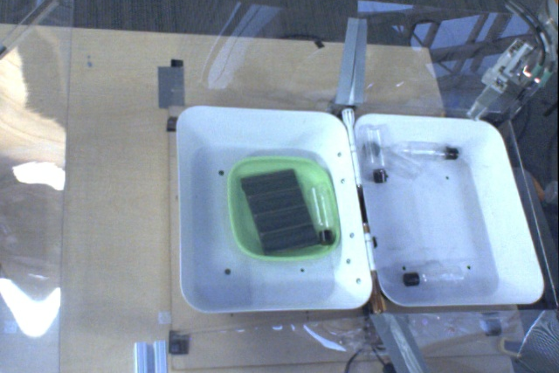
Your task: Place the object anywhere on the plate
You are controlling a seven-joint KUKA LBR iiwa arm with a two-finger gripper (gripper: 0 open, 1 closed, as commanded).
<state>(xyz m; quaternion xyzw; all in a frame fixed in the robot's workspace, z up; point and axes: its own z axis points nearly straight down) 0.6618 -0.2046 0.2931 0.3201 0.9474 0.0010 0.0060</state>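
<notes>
Green plate (240, 223) bears a clear tube (321, 210); pincer (511, 70) far off, grip unreadable.

Bright, even light, slightly soft picture.
I'm getting glare streaks off the clear panel (35, 179) at left; bins (262, 135) nearly washed white.

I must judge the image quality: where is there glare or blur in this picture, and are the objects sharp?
Camera view: strong glare on the bench at far left; clear tubes in the right bin look faint; the green plate and the dark block on it read clearly; the whole picture is slightly soft.
</notes>
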